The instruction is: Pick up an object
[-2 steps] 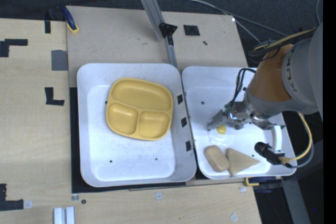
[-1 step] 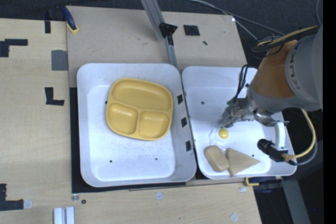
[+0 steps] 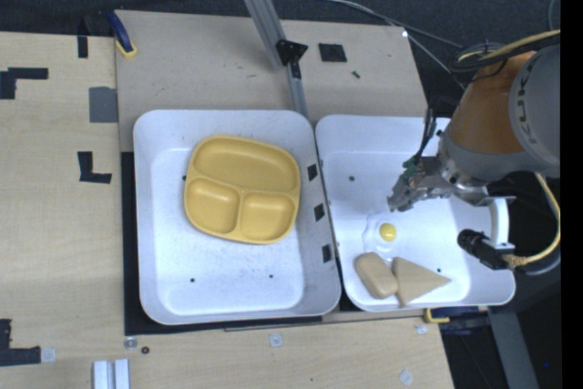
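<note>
In the right bin (image 3: 364,141) lie a toy fried egg (image 3: 383,234) with a yellow yolk, a tan bread roll (image 3: 372,274) and a tan wedge-shaped piece (image 3: 418,279) near the front edge. My gripper (image 3: 404,196) hangs over the right bin, just above and to the right of the egg, with the grey and orange arm behind it at the right. Nothing shows between its fingertips. The wrist hides how the fingers stand.
The left bin (image 3: 164,287) holds a yellow divided plate (image 3: 242,189). A grey metal pole (image 3: 264,5) slants down from the top to the gap between the bins. Cables run over the bench at the back.
</note>
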Robot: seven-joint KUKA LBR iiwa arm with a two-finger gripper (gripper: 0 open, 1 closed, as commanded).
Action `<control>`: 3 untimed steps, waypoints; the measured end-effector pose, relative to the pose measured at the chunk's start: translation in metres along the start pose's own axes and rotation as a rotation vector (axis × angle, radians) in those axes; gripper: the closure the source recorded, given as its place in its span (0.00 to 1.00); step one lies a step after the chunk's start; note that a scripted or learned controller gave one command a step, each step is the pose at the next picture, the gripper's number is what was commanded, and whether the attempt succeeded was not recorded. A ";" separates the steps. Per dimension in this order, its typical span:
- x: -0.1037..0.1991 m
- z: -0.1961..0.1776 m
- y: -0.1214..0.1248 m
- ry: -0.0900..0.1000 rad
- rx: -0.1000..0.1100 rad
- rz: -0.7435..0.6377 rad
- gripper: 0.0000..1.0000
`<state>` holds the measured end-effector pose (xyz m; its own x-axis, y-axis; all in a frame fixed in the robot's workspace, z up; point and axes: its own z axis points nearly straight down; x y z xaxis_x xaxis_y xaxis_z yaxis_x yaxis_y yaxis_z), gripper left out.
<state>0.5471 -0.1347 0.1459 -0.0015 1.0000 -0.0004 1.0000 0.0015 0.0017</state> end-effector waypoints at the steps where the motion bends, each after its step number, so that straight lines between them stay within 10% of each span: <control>1: -0.002 -0.053 -0.009 0.000 -0.001 0.001 1.00; 3: 0.058 -0.057 0.015 0.003 0.002 -0.006 1.00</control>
<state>0.5616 -0.0769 0.2028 -0.0074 1.0000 0.0022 1.0000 0.0074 -0.0005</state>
